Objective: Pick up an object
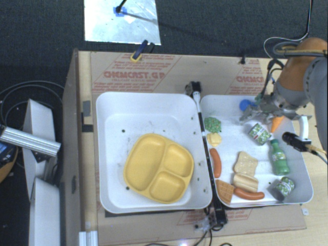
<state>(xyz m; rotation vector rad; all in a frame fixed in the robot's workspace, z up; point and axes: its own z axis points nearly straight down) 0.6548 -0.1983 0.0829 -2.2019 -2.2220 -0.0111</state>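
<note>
The arm is low over the far right corner of the right bin, its gripper just beside a small green-labelled can and an orange carrot — whether the gripper is apart or together cannot be told. Nothing looks lifted yet; the pick seems barely begun. The yellow divided plate lies in the left bin.

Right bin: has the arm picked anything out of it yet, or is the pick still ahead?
Nothing looks picked. The gripper is low at the far end of the right bin, near the blue piece and a green can; nothing can be seen between its fingers. The bottle, bread and sausages lie in the bin. The grasp and lift are left.
</note>
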